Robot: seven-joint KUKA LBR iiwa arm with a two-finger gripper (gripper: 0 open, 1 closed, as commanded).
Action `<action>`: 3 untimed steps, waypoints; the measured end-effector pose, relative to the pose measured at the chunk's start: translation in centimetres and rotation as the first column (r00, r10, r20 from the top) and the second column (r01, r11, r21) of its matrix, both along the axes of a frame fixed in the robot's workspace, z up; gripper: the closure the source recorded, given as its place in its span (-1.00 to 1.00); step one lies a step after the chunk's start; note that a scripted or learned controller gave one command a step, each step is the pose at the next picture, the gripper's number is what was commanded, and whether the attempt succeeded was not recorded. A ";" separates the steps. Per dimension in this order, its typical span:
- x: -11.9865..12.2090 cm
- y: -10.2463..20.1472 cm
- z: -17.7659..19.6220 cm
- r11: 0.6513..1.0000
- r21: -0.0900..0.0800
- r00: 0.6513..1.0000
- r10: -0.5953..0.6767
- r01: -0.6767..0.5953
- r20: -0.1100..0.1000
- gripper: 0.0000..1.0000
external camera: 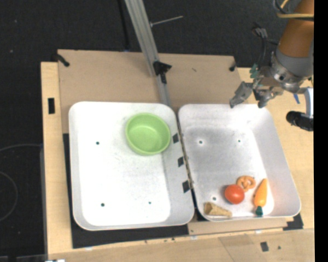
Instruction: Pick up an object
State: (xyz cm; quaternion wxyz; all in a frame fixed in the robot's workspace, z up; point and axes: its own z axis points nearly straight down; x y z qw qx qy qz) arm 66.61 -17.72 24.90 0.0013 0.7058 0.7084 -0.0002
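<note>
Since my gripper hangs released and holding nothing at the right bin's far edge, well apart from the tomato, carrot and pretzel crowded in its near corner, I risk nudging a neighbour and closing on nothing.

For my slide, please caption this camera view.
Open gripper above right white bin; red tomato, orange carrot inside; green bowl in left bin.

Dark floor around a tan wooden bench, slanted metal pole.
</note>
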 end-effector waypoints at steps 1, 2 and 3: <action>0.0 0.0 0.0 1.000 -0.001 1.000 0.001 -0.001 -0.001 -1.00; 0.2 -0.1 -6.3 1.000 0.001 1.000 0.000 0.000 -0.006 -1.00; 0.2 -0.4 -10.5 1.000 -0.001 1.000 -0.004 0.004 -0.003 -1.00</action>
